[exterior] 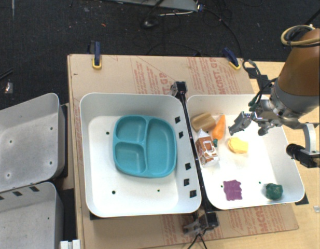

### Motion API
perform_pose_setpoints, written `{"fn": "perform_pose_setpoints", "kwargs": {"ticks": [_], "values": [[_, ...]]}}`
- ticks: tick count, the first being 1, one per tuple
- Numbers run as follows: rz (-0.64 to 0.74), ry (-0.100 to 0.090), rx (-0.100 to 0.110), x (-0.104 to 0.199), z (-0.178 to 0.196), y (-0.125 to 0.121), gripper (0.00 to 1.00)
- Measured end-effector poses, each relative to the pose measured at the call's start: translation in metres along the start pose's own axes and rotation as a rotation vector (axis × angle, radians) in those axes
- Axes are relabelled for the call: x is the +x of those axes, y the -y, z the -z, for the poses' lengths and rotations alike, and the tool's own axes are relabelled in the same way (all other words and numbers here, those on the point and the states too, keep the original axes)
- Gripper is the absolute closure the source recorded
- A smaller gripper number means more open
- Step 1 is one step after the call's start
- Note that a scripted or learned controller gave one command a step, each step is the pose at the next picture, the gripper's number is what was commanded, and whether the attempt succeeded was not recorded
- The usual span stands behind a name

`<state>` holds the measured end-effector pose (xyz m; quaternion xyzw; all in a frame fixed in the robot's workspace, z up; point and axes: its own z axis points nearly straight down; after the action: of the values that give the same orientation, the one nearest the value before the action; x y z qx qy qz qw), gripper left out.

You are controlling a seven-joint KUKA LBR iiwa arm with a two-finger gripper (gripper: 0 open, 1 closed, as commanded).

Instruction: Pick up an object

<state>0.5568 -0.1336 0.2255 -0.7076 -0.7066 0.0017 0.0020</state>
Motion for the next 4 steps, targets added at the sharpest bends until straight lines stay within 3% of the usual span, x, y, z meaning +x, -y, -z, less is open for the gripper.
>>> {"fn": "perform_pose_setpoints", "kwargs": {"ticks": [2, 3, 4], "values": [[0.000, 0.000, 0.000, -0.003, -0.107, 0.006, 0.00], [0.000, 0.000, -0.006, -0.003, -0.093, 0.005, 1.00], [0.004, 0.002, -0.012, -0.004, -0.029, 0.004, 1.00]]}}
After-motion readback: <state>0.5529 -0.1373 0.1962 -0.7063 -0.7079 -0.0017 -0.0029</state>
